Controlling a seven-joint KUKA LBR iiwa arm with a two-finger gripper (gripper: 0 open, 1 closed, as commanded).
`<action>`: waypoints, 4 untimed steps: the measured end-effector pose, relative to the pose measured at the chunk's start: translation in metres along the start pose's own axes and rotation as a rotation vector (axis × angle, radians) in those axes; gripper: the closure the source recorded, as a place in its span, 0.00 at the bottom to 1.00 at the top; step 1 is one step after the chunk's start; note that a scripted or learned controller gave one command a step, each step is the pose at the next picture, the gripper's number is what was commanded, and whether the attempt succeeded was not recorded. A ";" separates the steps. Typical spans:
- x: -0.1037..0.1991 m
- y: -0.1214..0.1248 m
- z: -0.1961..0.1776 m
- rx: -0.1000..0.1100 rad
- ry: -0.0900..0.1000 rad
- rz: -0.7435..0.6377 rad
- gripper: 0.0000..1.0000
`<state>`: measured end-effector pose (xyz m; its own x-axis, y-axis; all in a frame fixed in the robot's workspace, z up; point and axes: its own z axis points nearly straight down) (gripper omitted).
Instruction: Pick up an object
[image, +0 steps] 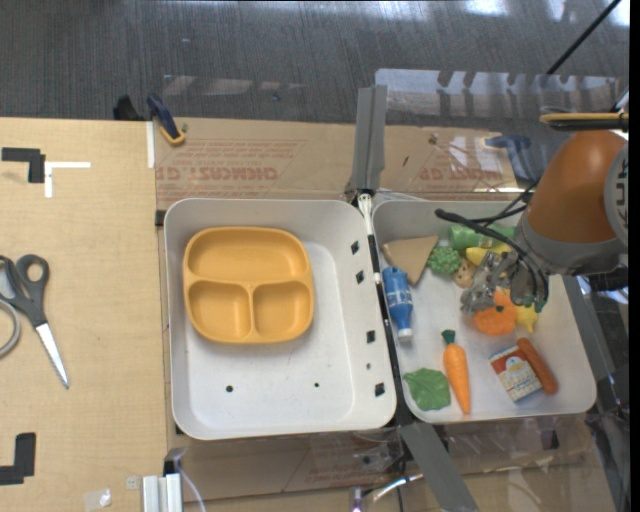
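Observation:
My gripper (497, 292) reaches down into the right bin (580, 400) from the right, its metal fingers low among a cluster of toy food. Right under it lies an orange round fruit (493, 321) with a yellow piece (527, 318) beside it. A green broccoli-like piece (445, 261) and a green item (466, 238) lie just left of and behind the gripper. Elsewhere in the bin are a blue bottle (398, 301), a toy carrot (457, 372), a green leaf (428, 388), a tan wedge (411, 253), a small carton (512, 374) and a sausage (537, 365).
The left bin (270, 400) holds a yellow divided plate (248, 284). Scissors (36, 310) lie on the bench at far left. A metal divider post (368, 140) stands between the bins at the back.

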<state>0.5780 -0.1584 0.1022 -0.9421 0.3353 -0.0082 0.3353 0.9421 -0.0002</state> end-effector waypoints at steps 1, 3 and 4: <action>0.077 -0.006 0.011 -0.001 0.009 -0.197 1.00; 0.098 0.033 -0.137 0.000 0.008 0.035 1.00; 0.095 0.104 -0.089 0.001 0.010 0.089 1.00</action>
<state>0.5230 -0.0285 0.1902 -0.9086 0.4176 0.0017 0.4176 0.9086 -0.0009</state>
